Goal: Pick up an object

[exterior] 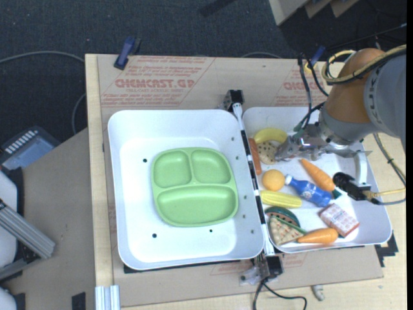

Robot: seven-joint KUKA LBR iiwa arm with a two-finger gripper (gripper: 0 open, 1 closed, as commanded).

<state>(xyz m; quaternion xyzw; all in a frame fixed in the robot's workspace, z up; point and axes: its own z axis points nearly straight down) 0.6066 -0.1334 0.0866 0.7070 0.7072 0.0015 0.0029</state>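
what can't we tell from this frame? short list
- Gripper: in the camera view it sits low in the right bin beside the yellow toy; too small and cluttered to tell its state or whether it holds anything.
- Red strip along the bin's left wall: too small to identify.
- Arm: cut off by the right edge.
- Wedge toy: partly covered by the carrot and the corn.
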